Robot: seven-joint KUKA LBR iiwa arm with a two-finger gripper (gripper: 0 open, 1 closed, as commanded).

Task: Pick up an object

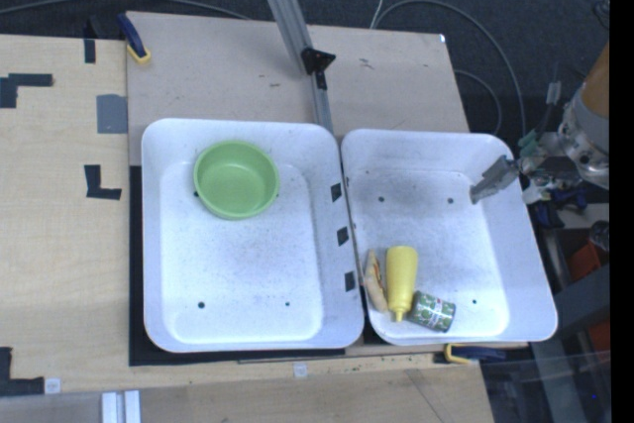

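Gripper point(492, 179) hanging over the right bin's far right corner, nothing picked yet.

I am seeing the small green-patterned can point(433, 310) lying on its side at the near edge of the shallow white right bin point(436, 213), touching the yellow plastic squeeze bottle point(400, 279), with a tan, food-shaped toy point(374, 280) pressed against the bottle's left. Further back, the round light-green bowl point(236, 178) is sitting in the shallow white left bin point(168, 243). The dark finger is hovering well apart from all of them, carrying nothing; whether the claw is released or clenched I cannot tell. I am judging the reach, descent and grasp all remaining.
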